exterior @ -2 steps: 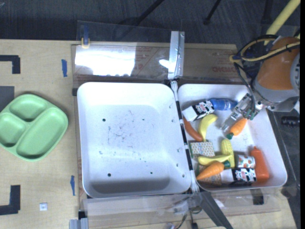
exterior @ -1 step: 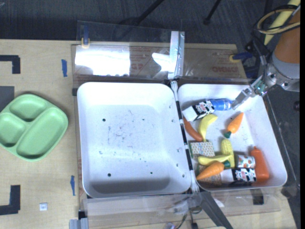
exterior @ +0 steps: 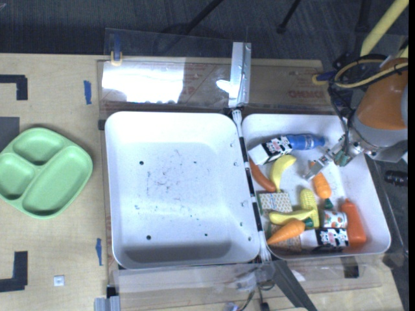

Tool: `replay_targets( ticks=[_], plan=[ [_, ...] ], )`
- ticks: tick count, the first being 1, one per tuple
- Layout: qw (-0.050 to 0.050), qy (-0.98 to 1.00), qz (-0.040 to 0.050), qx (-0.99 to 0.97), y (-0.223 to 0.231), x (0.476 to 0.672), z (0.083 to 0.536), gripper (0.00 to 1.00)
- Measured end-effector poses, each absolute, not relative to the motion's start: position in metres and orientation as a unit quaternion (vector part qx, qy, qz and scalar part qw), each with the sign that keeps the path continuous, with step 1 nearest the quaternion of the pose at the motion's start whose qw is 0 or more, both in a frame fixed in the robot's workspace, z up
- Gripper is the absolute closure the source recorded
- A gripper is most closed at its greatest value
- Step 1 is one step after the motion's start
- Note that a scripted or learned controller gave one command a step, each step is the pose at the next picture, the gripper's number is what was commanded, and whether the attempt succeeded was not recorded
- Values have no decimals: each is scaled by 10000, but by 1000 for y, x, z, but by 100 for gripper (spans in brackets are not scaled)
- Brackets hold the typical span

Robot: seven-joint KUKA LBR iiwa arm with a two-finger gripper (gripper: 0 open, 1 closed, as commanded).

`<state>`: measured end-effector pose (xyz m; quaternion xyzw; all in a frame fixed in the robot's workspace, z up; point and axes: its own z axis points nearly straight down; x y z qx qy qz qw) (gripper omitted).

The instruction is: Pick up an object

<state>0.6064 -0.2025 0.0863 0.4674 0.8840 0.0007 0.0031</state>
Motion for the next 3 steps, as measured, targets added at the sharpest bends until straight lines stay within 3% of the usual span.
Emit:
replay_targets(
  ticks=[1, 2, 3],
  plan=[
    [61, 8835, 20, 4684, -203, 608, 98, 100],
    [60, 8835, 19, 4683, -203, 608, 98, 0],
    [27, 8482, 4, 5296, -211, 614, 150, 0]
  ],
)
